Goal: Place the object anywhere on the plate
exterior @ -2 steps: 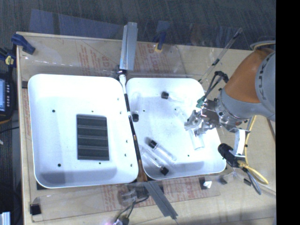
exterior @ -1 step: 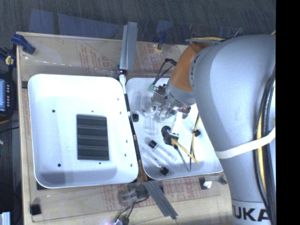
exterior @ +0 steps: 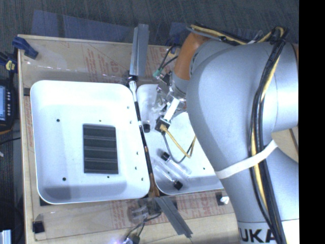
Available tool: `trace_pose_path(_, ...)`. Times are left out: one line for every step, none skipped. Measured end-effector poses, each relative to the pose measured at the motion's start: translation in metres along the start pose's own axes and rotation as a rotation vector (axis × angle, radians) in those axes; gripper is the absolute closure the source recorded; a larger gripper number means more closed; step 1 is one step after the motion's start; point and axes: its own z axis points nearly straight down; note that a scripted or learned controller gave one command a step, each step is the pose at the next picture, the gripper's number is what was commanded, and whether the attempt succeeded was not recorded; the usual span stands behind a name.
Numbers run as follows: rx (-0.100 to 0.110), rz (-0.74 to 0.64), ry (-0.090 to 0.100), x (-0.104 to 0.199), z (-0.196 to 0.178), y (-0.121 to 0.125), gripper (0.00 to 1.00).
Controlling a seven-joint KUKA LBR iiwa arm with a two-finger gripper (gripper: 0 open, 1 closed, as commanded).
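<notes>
Covering right bin (exterior: 200,161), grey arm (exterior: 238,100), plate (exterior: 100,149) in left bin (exterior: 56,136)

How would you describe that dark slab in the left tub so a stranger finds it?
Start at the left of the two white bins. On its floor, slightly right of centre, lies a flat dark grey rectangular plate. Ridges split it into four bands, and it is far bigger than the tiny black dots around it.

The grey arm (exterior: 244,111) is stretched in from five o'clock, its bulk bent over toward eleven. The orange band (exterior: 184,55) is shown up top, and the gripper (exterior: 161,94) is hung below it, angled toward seven o'clock.
</notes>
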Motion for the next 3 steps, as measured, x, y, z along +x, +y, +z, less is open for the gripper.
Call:
trace_pose_path(0.011,0.260,0.019,0.053,-0.097,-0.075,1.00)
trace_pose_path(0.008,0.436,0.018,0.136,-0.099,-0.131,1.00)
trace_pose_path(0.010,0.318,0.013,0.182,0.002,-0.193,1.00)
